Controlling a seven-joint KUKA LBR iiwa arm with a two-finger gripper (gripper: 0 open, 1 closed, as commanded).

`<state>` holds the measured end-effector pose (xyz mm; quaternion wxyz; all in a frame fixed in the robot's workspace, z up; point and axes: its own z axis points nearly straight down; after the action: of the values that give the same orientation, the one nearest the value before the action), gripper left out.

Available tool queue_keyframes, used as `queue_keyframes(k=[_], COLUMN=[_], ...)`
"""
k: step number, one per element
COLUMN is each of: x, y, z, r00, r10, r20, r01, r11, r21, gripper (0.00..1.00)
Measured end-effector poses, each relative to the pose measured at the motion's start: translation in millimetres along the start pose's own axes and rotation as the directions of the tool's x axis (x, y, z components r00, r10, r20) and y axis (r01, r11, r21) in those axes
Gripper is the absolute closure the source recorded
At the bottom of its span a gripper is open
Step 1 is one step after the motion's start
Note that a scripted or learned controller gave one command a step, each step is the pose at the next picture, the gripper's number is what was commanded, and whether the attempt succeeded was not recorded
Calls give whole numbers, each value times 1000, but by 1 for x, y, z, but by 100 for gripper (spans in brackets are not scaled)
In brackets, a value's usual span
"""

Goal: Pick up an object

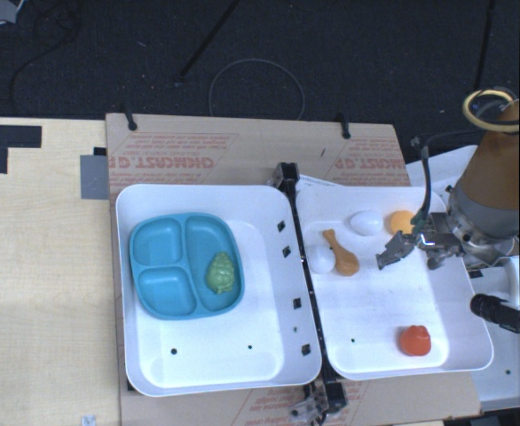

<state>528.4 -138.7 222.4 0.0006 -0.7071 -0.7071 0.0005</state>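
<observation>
Pincer point(400, 251) hanging over the right bin point(460, 349), with nothing between its fingers.

Your pincer's dark fingers look spread apart and grasp nothing, low over the bin's white floor. Just to its left lies a tan wooden spoon point(342, 254), with a small white ball point(320, 259) touching the spoon on its far side. Up and slightly left of the pincer sits a white egg-shaped piece point(365, 222), and right above it an orange ball point(401, 221), close to the fingers but apart from them. Below the pincer, toward the bin's near edge, you have a red tomato-like object point(414, 340), well apart. Far to the left, in the other bin point(260, 362), a blue divided plate point(167, 264) holds a green lump point(222, 273) in its right compartment.
</observation>
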Motion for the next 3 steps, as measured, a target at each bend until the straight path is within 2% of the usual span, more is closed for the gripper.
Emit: queue_keyframes(k=[1,3], x=[-8,-3], y=[-6,-6], z=[52,137], r00=[1000,1000], r10=[1,1], r20=[-2,-1], r01=[-1,-1], r11=[1000,1000], r21=[7,3], gripper=[0,0])
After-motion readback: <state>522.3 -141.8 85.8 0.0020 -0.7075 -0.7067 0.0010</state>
